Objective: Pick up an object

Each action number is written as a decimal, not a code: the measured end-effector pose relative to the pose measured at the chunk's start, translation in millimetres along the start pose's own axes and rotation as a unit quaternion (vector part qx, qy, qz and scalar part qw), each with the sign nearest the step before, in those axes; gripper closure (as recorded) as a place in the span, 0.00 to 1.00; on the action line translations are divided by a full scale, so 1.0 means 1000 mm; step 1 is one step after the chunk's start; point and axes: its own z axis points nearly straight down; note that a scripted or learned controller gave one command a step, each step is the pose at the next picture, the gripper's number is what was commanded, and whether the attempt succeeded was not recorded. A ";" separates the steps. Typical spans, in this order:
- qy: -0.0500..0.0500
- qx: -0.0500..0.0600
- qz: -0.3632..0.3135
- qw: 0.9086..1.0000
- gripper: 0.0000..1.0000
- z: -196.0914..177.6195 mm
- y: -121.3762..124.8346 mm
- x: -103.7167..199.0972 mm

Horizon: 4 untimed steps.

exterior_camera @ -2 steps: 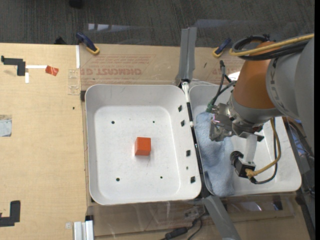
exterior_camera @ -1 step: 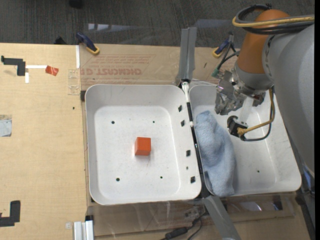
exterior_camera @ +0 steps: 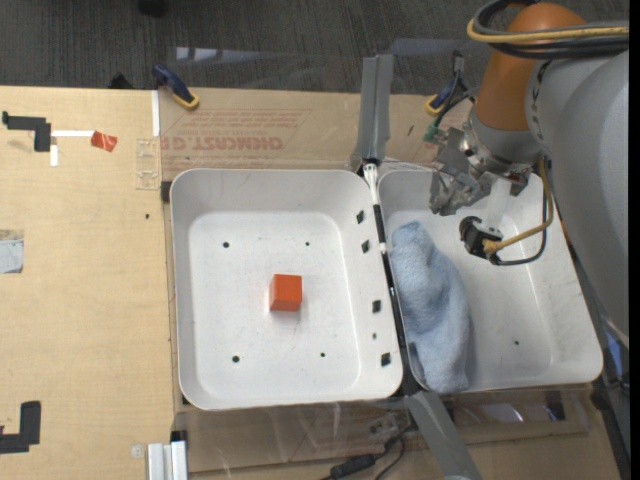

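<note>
A small red-orange block (exterior_camera: 286, 293) lies near the middle of the left bin (exterior_camera: 200, 208). A pale blue cloth (exterior_camera: 430, 303) is bunched along the left side of the right bin (exterior_camera: 540, 338). My gripper (exterior_camera: 447, 203) hangs over the back left part of the right bin, just above and behind the cloth's top end. Nothing shows between its fingers.
A grey divider rail (exterior_camera: 377, 118) runs between the two bins. A black cable loop (exterior_camera: 500, 243) dangles below the wrist over the right bin. Brown cardboard (exterior_camera: 250, 133) lies behind the left bin, and a wooden bench top (exterior_camera: 70, 288) extends to the left.
</note>
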 end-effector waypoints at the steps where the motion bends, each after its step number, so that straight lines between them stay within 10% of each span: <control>1: 0.000 0.000 0.000 1.000 1.00 0.000 0.039 -0.016; 2: 0.001 -0.001 0.037 0.999 1.00 -0.112 0.018 0.036; 3: 0.000 0.000 0.205 0.979 1.00 -0.165 -0.016 0.008; 4: 0.000 0.001 0.014 1.000 1.00 -0.152 -0.028 0.020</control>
